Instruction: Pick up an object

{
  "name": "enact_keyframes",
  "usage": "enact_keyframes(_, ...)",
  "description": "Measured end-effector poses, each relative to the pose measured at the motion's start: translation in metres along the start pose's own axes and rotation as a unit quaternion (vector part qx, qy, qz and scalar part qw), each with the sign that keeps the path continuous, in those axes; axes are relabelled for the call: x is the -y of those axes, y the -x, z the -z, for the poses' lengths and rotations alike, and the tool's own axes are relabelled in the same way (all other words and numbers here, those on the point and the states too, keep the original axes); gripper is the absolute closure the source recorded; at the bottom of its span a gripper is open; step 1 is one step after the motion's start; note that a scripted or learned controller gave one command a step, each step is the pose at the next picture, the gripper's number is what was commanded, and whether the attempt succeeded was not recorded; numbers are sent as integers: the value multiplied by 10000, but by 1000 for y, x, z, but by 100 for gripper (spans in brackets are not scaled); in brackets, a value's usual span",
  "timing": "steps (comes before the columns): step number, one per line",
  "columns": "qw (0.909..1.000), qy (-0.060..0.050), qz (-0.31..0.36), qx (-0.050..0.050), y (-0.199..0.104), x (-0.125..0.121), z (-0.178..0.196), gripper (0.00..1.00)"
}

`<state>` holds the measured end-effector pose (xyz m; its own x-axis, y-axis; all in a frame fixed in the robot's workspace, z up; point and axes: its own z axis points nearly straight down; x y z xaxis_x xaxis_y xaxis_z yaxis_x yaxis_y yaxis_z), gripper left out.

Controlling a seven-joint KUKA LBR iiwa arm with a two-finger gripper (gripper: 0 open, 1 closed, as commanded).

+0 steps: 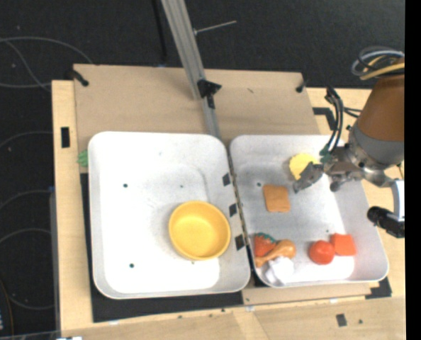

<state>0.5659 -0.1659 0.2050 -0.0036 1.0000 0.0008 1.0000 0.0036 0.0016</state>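
Bench point(161, 98), left bin point(125, 168) with yellow bowl point(199, 230)

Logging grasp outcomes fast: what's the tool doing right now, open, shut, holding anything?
Tool: over the right bin, beside the yellow piece; open or shut cannot be told, and nothing is seen held.

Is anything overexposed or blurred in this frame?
Camera view: even overhead light, both white bins bright yet their speckle still reads; yellow bowl sharp with a soft shadow; the gripper and small toys look slightly soft, no glare.
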Motion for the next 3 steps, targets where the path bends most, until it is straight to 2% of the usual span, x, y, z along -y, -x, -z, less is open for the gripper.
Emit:
enact_keyframes(1,10000,2,-5,-1,0,0,0,0)
enact_keyframes(2,10000,-5,-23,12,4,1,-59,0)
enact_keyframes(3,10000,5,-35,14,6,0,-103,0)
